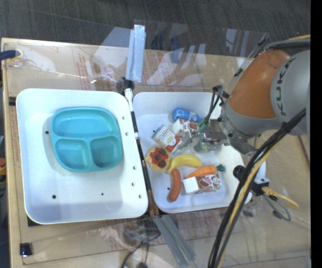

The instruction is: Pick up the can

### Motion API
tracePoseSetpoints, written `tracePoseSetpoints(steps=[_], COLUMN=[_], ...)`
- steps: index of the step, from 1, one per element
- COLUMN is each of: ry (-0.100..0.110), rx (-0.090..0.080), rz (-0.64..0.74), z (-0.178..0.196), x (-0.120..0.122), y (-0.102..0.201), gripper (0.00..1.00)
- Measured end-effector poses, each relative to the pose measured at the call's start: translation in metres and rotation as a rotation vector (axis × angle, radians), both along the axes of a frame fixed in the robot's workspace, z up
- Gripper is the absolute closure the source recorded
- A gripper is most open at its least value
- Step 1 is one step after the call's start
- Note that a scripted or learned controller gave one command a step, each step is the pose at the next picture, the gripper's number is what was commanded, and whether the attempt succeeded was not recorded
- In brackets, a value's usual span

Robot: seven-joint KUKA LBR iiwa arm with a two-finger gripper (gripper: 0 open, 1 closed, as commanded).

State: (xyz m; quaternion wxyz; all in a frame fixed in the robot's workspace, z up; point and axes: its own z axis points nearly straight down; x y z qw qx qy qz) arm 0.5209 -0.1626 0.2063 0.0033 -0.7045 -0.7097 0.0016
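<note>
The can (184, 115) is blue with a pale label and lies on its side at the back of the right bin (149, 108). My gripper (203, 140) hangs low in that bin under the orange-banded wrist (255, 91). It is a little in front of and to the right of the can, over the red and white packets. Nothing shows as held in it.
The right bin also holds a small carton (162, 134), a red and white packet (186, 128), a banana (184, 161), a sausage (174, 185), a carrot (202, 172) and a brown box (206, 183). A teal divided plate (87, 137) lies in the left bin (32, 194). Cables (244, 188) run down at the right.
</note>
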Motion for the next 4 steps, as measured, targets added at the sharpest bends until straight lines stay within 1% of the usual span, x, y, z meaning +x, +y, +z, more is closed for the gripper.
tracePoseSetpoints(steps=[1, 2, 3, 4], ry=[0.0, -0.003, 0.014, 0.017], rx=[-0.003, -0.002, -0.003, -0.003], rz=[-0.251, -0.248, -0.239, -0.231], z=[-0.082, -0.115, -0.109, -0.101], x=[0.056, 0.136, 0.133, 0.133], y=[-0.045, -0.039, -0.038, -0.036], gripper=[0.0, 0.0, 1.0, 1.0])
